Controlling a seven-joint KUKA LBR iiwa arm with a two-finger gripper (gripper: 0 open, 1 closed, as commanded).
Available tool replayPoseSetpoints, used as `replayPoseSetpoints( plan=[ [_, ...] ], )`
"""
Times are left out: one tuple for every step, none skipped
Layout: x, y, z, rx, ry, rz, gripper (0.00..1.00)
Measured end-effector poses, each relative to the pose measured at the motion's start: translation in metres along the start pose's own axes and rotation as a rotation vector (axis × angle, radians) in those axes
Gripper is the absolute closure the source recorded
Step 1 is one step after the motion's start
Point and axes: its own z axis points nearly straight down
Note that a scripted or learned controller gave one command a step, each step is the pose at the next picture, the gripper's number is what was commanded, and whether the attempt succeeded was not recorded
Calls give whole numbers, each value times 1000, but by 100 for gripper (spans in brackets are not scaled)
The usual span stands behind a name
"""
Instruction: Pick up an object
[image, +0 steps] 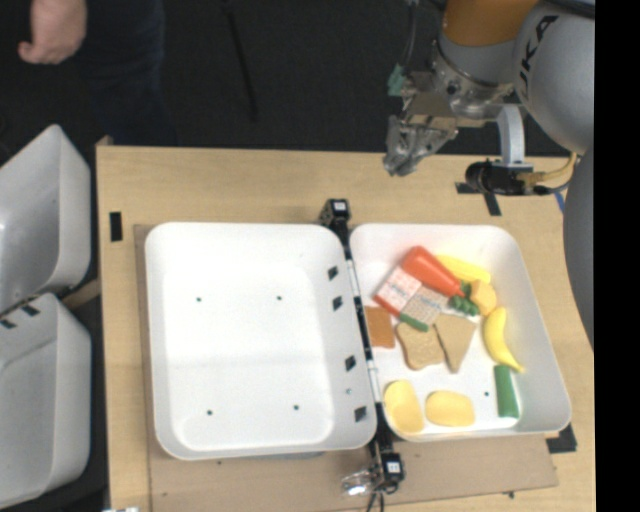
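My gripper (403, 160) hangs high above the bench's far edge, beyond the right bin (535, 330), with nothing visible between its fingers. In the right bin lie toy foods: an orange carrot (432, 267), a pink-white packet (399, 292), a yellow banana (497, 338), two bread slices (438, 343), a brown slab (379, 327), a green cylinder (507, 390) and two yellow pieces (428, 407). None of them touches the gripper.
The left bin (240, 335) lies beside the right one, with a hinge-like divider (352, 310) between them. White equipment (35, 300) stands at the far left. A person's hand (50, 30) shows at the top left.
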Motion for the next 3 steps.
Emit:
replayPoseSetpoints(
  plan=[
    [-28, 0, -31, -1, 0, 0, 100],
    [-55, 0, -43, 1, -1, 1, 100],
    [-90, 0, -55, 0, -1, 1, 100]
  ],
)
